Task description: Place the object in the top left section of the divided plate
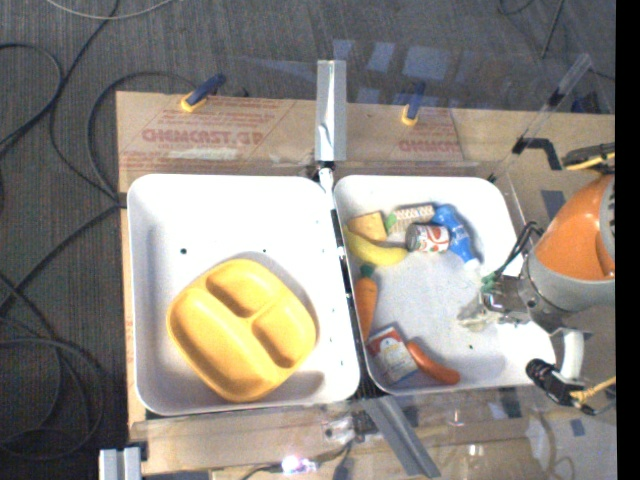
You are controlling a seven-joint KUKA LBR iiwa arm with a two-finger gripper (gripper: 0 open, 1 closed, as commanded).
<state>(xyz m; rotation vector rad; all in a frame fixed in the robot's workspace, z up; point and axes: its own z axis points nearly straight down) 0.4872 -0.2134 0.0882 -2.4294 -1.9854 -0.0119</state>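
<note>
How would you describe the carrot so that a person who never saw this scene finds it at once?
Look in the right white bin, along its left wall beside the divider. The small orange carrot lies there lengthwise, just below the yellow banana. Its tapered orange body sets it apart from the reddish sausage lying lower right.
</note>
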